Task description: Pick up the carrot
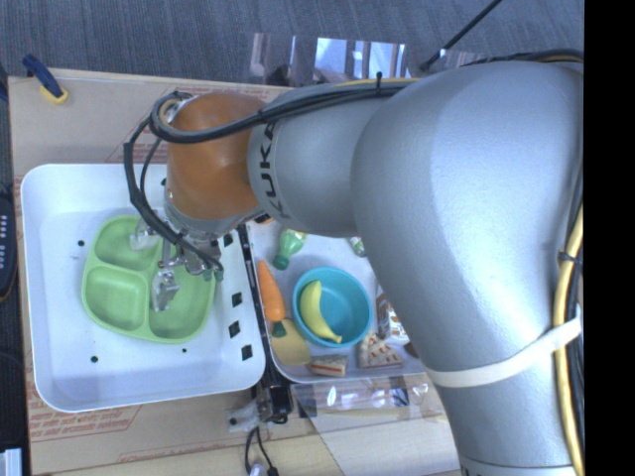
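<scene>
The carrot (271, 291), orange with a green tip, lies along the left wall of the right bin (298, 373), next to the divider. My gripper (167, 288) hangs over the green sectioned plate (114, 291) in the left bin (60, 266), well to the left of the carrot and apart from it. Its metal fingers point down at the plate's right-hand compartment. Nothing orange shows between them. The orange wrist band (208, 162) sits just above.
In the right bin a blue bowl (335, 307) holds a banana (314, 310). A green bottle-like item (288, 246) lies above the carrot, a yellow piece (288, 345) and brownish food items (327, 367) below. The big grey arm covers most of the right bin.
</scene>
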Action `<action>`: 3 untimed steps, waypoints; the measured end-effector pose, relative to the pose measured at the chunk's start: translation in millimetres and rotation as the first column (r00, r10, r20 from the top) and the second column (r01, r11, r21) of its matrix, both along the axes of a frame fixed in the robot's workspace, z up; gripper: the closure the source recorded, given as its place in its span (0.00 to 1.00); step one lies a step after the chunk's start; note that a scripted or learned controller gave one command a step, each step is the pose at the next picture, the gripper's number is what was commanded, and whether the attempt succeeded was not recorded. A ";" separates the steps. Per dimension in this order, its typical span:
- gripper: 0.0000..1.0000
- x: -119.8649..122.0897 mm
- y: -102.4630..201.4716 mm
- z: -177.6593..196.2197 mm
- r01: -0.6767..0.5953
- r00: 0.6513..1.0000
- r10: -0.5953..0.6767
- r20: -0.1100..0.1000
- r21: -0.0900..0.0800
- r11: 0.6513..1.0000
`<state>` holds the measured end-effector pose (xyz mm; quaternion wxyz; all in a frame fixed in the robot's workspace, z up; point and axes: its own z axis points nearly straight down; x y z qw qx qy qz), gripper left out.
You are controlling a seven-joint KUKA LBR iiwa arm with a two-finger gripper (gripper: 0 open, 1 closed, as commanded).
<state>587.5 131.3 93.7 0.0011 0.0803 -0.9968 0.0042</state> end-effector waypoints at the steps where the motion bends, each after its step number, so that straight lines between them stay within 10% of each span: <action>1: 1.00 -0.1 -1.5 9.2 -0.005 1.000 0.005 -0.003 -0.007 1.000; 2: 1.00 19.0 48.7 130.0 0.149 0.989 -0.149 0.013 0.011 0.989; 3: 1.00 15.2 -17.4 295.8 0.396 0.918 -0.396 0.016 0.010 0.918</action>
